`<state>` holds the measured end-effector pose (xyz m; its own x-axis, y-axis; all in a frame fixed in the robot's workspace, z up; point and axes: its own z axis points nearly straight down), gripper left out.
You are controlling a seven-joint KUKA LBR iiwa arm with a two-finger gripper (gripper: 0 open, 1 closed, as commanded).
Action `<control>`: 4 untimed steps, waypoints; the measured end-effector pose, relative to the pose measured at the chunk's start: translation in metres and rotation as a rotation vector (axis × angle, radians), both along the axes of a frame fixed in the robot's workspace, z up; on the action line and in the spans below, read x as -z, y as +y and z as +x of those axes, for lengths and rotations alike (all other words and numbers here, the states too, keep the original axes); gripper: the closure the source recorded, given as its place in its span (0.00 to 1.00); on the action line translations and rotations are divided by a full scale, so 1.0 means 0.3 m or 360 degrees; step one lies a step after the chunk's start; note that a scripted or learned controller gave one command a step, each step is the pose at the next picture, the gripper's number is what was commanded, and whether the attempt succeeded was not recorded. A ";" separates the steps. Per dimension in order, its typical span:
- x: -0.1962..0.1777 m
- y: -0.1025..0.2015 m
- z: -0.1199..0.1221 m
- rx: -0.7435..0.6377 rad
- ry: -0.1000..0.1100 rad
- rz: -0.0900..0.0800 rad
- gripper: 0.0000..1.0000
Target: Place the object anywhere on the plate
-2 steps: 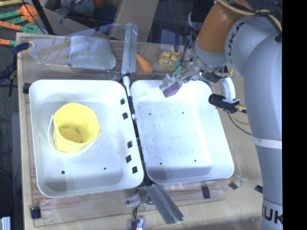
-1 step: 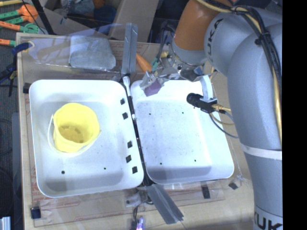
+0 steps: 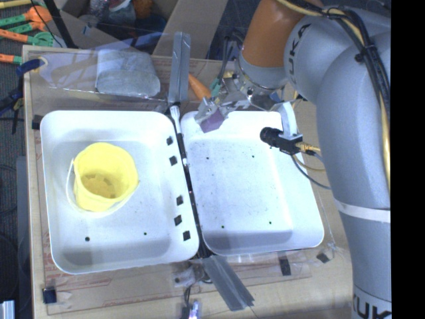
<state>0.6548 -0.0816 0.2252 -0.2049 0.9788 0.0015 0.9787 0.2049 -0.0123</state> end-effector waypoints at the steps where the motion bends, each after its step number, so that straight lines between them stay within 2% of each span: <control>1: 0.124 0.068 -0.267 0.0187 -0.0005 -0.0001 1.00; 2: 0.123 0.267 -0.136 0.0422 -0.0008 -0.0004 1.00; 3: 0.114 0.466 -0.193 0.0333 -0.0005 -0.0004 1.00; 4: 0.238 0.700 -0.296 0.0246 -0.0006 -0.0006 1.00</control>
<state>0.5660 0.1285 0.1538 -0.0518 0.9987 -0.0026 0.9986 0.0517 -0.0088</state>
